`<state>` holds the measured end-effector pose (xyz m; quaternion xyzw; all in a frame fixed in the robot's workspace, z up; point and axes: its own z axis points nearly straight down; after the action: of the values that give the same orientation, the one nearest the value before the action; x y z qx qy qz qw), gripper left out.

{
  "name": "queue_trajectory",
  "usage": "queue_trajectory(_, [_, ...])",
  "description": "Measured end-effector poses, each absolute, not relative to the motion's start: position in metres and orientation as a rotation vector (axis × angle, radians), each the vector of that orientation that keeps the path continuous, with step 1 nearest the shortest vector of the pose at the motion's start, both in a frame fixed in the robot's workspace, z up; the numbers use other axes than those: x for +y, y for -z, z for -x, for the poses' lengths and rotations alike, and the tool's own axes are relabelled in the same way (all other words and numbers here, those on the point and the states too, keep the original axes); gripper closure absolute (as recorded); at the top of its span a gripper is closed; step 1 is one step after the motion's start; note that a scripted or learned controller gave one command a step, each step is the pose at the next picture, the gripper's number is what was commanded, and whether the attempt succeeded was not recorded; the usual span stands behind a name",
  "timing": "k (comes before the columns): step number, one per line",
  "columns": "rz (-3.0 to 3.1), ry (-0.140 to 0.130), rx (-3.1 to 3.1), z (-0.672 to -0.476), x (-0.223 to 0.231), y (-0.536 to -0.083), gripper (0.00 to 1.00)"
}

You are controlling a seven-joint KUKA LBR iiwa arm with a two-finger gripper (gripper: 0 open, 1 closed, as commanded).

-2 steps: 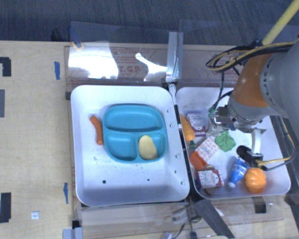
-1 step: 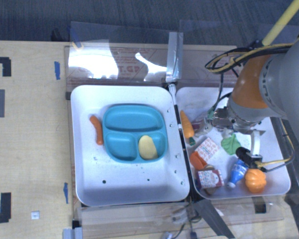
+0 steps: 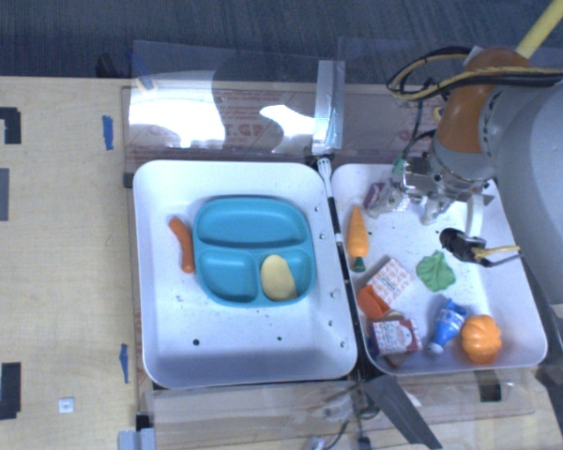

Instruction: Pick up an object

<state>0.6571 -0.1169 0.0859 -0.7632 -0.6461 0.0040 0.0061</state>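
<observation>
Judging from how the arm stands, we take this to be the approach step of the pick. The gripper [image 3: 422, 204] hangs over the far end of the right bin [image 3: 408, 251], and we see no object plainly caught in it. We cannot tell whether the claw is spread or pressed together, since the wrist hides it from above. The likeliest target, to our eye, is the small purplish item [image 3: 380, 198] lying just beside the gripper, toward the divider, with the carrot [image 3: 357, 232] a little nearer the camera along the same wall. The next move, as we judge it, calls for shifting the claw sideways until it sits squarely over one thing, then lowering it straight down. The divider wall is close on that side, so there is little room for error. Counting the right bin, we find seven loose things: one purplish item, one carrot, one green leafy piece [image 3: 436, 272], one red-and-white carton [image 3: 387, 284], one red-and-white packet [image 3: 395, 336], one blue bottle [image 3: 448, 324] and one round orange fruit [image 3: 481, 337]. The last four lie close together at the near end, the bottle touching the fruit. The left bin [image 3: 253, 336] holds three things: one blue tray [image 3: 253, 228] with three compartments, one yellow oval [image 3: 279, 277] in its near right compartment, and one orange sausage [image 3: 182, 244] lying on the bin floor just beside the tray's left edge. That makes two bins and ten things in all.
</observation>
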Motion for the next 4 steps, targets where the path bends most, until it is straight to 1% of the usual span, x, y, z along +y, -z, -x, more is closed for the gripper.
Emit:
queue_trajectory(1, [2.389,-0.013,-2.022,-0.657,-0.117,-0.086,0.0])
queue_trajectory(2, [2.385,-0.021,-2.02,-0.662,-0.14,-0.093,0.0])
queue_trajectory(3, [2.427,-0.027,-1.962,-0.661,-0.143,-0.091,0.0])
queue_trajectory(4, [2.205,0.003,-2.241,-0.612,-0.11,-0.087,0.0])
